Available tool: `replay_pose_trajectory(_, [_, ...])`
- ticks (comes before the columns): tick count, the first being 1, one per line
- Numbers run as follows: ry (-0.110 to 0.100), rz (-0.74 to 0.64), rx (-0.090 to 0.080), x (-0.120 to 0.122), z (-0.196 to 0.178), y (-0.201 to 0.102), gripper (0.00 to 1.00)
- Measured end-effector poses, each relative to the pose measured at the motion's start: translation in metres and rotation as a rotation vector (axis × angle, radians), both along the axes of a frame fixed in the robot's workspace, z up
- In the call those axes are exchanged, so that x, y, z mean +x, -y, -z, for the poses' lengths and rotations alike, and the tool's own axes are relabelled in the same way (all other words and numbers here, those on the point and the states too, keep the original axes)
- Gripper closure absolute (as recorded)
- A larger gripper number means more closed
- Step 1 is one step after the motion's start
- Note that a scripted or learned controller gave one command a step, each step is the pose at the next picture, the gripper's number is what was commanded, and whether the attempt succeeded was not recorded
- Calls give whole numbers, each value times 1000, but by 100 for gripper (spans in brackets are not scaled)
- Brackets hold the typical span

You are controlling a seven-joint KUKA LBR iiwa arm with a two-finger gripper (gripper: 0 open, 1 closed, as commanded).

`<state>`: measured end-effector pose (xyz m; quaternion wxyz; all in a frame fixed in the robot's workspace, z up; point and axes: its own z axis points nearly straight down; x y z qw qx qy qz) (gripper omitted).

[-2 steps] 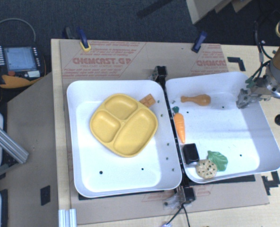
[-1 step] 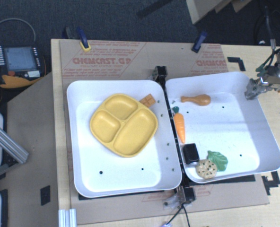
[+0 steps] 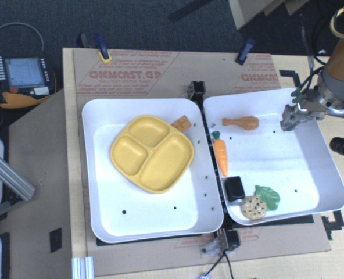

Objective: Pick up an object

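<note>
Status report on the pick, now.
Gripper over right bin's far right corner, holding nothing visible. Nearest object: drumstick, untouched. Carrot, cookie near divider. Path clear.

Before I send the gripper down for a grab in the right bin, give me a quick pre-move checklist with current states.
1. Gripper carries nothing: ok.
2. Gripper over right bin: ok, near its far right corner.
3. Gripper above a target: not ok; drumstick lies to its left.
4. Drumstick free of neighbours: ok; carrot lies apart.
5. Cookie, green leaf, black block crowded together: not ok for a clean grab.
6. Finger opening: cannot tell.
</note>
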<state>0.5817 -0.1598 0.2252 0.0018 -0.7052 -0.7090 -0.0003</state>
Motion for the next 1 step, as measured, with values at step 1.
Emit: replay_pose_trajectory(1, [-1,0,0,-5,8,-49,100])
